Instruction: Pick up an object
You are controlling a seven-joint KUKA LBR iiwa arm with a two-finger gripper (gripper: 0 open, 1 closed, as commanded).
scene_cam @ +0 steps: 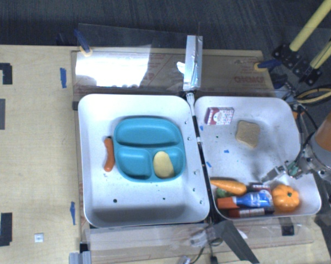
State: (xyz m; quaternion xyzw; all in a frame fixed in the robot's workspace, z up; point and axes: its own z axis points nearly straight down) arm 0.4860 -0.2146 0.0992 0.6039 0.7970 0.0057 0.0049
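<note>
Hovering low over the right bin (264,104) with the hand (283,170) parked near the right wall, just above the small pumpkin (286,198). Can't tell whether apart or together from this angle, too small and blurry; clearly not clamped on anything visible, though.

Guessing the pumpkin as the target, being the closest thing. Sitting in the bin's near right corner, and touching or nearly touching a blue-and-white tube (253,200), which lies right by a carrot (229,187) and something red (231,203) along the near edge.

Plenty to go wrong here:
- Round and smooth-looking, so likely to squirt out sideways if pinched off-centre.
- Tucked close to the wall and the corner, so coming down a bit to the right could mean hitting the rim instead of straddling the pumpkin.
- Crowded on the left side, so could land on the tube, shove the whole row along, or close on two things at once and lift neither.
- Coming down short could mean grabbing air, with a stretch of bare bin floor right below.

Easier pickings further back, honestly: a tan bread-like chunk (248,133) and a little red-and-white carton (218,116), both well apart from everything else. Not worth bothering with the left bin (91,147) and its blue divided plate (146,139), being well away from the hand.
</note>
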